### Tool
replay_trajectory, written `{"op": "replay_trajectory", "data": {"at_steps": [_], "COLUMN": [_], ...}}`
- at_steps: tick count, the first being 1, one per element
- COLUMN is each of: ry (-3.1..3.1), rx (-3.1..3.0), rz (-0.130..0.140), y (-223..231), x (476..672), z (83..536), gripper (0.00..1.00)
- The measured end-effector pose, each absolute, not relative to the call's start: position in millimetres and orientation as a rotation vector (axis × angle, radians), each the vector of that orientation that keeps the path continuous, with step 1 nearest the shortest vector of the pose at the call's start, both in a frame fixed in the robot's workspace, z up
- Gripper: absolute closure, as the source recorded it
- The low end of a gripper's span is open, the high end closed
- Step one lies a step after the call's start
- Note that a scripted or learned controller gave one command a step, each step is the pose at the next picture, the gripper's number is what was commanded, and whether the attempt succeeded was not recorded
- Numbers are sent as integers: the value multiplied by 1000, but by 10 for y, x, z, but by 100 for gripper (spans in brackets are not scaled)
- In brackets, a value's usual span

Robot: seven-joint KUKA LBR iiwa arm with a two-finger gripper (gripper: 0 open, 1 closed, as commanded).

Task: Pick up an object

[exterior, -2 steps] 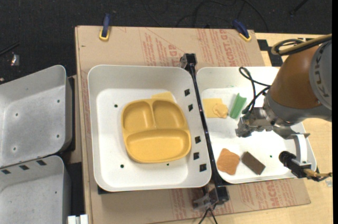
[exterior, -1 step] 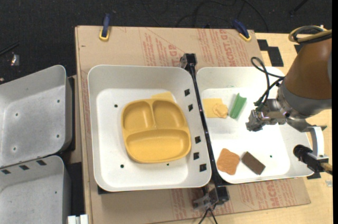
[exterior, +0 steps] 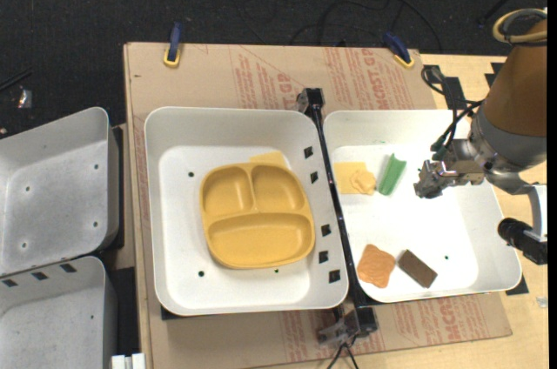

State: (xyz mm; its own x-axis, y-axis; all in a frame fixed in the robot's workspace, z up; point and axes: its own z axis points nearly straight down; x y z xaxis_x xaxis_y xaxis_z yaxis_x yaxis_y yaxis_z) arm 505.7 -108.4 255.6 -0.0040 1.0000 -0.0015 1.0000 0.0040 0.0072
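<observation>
overhead slanted view of a desk [exterior: 218, 67] bearing two white bins: the left bin [exterior: 165, 211] holds a yellow divided tray [exterior: 258, 215], the right bin [exterior: 487, 263] a pale yellow piece [exterior: 352, 178], green block [exterior: 392, 174], orange piece [exterior: 376, 265] and brown block [exterior: 417, 268], with the gripper [exterior: 428, 183] just right of the green block.

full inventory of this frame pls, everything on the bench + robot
tray: 1, yellow, three compartments, left bin
yellow piece: 1, pale yellow, right bin, upper left
green block: 1, green, right bin, right of the yellow piece
orange piece: 1, orange, right bin, near front
brown block: 1, dark brown, right bin, right of the orange piece
bins: 2, white, side by side on the board
board: 1, brown, under the bins
clamps: 2, blue and yellow, board's far edge
arm: 1, grey with orange band, from right
hand: 1, dark, over right bin, right of green block
</observation>
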Motion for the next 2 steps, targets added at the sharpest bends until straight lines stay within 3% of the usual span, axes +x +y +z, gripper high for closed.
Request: {"op": "replay_trajectory", "data": {"at_steps": [2], "ry": [2229], "rx": [2212], "rz": [4], "y": [-182], "x": [5656], "z": [2584], "gripper": [100]}}
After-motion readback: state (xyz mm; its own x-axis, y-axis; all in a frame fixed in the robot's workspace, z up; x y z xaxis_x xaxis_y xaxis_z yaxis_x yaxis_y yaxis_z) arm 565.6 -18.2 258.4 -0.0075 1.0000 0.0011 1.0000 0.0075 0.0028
